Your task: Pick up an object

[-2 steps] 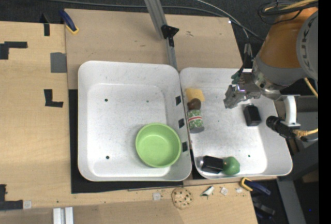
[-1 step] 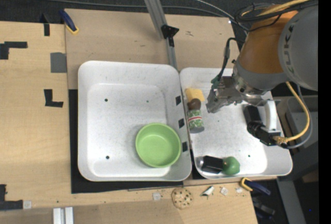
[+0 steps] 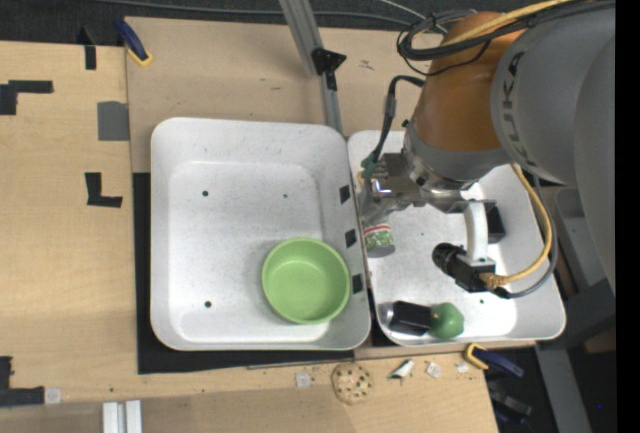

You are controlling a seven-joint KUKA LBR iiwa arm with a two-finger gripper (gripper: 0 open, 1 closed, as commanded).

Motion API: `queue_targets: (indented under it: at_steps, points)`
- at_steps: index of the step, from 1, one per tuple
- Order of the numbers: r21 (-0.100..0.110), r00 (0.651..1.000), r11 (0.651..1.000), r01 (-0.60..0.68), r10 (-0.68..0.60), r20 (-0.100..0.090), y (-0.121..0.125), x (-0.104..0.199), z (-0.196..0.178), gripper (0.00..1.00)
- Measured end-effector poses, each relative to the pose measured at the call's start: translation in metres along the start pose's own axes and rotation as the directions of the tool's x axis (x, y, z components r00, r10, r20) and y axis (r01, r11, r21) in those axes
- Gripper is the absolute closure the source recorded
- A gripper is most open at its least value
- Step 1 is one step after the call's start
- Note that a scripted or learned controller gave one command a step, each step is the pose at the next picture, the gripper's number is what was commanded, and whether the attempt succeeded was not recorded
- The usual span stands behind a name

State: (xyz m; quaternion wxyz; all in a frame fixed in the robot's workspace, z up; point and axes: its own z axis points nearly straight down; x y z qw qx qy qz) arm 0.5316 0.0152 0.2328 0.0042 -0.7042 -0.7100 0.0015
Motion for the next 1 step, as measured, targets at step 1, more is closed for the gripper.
queue_targets:
  at_steps: [1]
  points:
    - [0.003, 1.000, 1.000, -0.002, 0.002, 0.003, -0.0149, 0.0489, 0.0126, 1.00]
